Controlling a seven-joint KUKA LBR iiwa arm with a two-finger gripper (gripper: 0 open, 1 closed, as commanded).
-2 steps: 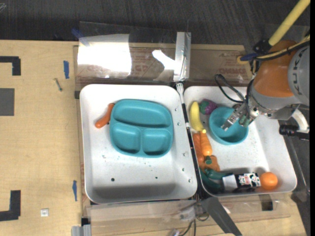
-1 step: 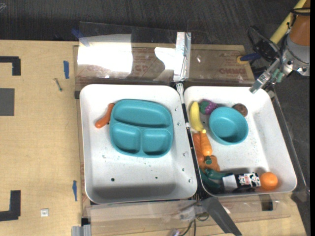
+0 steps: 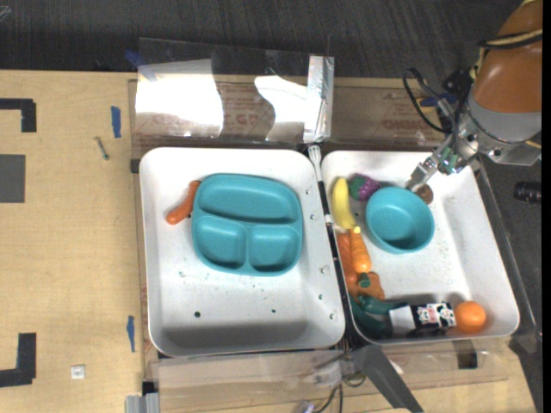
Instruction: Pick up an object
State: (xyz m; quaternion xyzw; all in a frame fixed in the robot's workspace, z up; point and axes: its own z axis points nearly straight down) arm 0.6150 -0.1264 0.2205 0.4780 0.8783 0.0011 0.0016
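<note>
Gripper [image 3: 424, 175] low over right bin [image 3: 482, 231], finger state unclear, can't tell. Nearest target: teal bowl [image 3: 399, 218], just below-left, rim almost touching. Rigid light plastic, slick, curved; pinch thin rim, not body. Small brown item [image 3: 424, 194] directly beneath.

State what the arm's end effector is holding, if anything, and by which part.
It cannot be told. The end effector sits low at the far rim of the round teal plastic bowl, beside something small and brown; no hold is visible.
</note>
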